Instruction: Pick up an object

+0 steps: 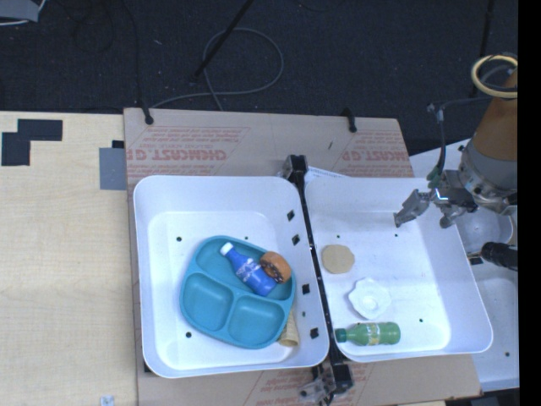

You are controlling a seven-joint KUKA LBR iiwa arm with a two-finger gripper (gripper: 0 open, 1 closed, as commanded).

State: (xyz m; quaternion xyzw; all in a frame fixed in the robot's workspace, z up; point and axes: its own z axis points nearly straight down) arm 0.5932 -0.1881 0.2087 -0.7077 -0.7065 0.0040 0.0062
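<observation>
And here we are with the pick barely under way. The gripper (431, 208) hangs over the right bin (439, 328), up near its far right edge, and the fingers (407, 212) look spread apart with nothing between them — an open, unloaded hand as far as this slanted view lets me judge.

Down in that same bin, everything lies untouched on the floor: a tan round disc (338, 259) near the divider, a white crumpled lump (369, 298) just below and to the right of it, and a green bottle (369, 334) lying on its side along the near wall. All three are well apart from the gripper.

Over in the left bin (161, 337), a blue divided tray (228, 311) carries a blue bottle (248, 269) lying tilted, and a small brown and orange item (275, 266) touching it.

So the score: nothing lifted, nothing gripped. Still to come, by my reading, is the whole job — choosing a target, descending, closing on it and lifting. The disc and the white lump are the closest candidates.
</observation>
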